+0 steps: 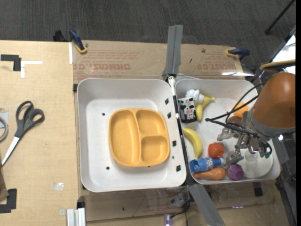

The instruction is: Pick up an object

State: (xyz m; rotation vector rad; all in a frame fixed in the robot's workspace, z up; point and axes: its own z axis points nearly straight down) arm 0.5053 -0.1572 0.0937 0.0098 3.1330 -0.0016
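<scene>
The right bin (pixel 221 81) holds several toys. A red ball (pixel 216 150) lies near its middle, with a yellow banana (pixel 194 142) to its left. A blue bottle (pixel 206 164), an orange carrot (pixel 211 174) and a purple piece (pixel 235 172) lie along the front wall. A cow-patterned block (pixel 189 109) and a small banana (pixel 203 105) sit at the back left. My gripper (pixel 229 147) hangs low just right of the red ball, open, with nothing between its fingers. The arm's orange band (pixel 280 100) covers the bin's right side.
The left bin (pixel 89 126) holds a yellow divided plate (pixel 139 137). A white object (pixel 256 163) sits in the right bin's front right corner, and an orange piece (pixel 239 111) peeks out by the arm. Scissors (pixel 23 121) lie on the bench at far left.
</scene>
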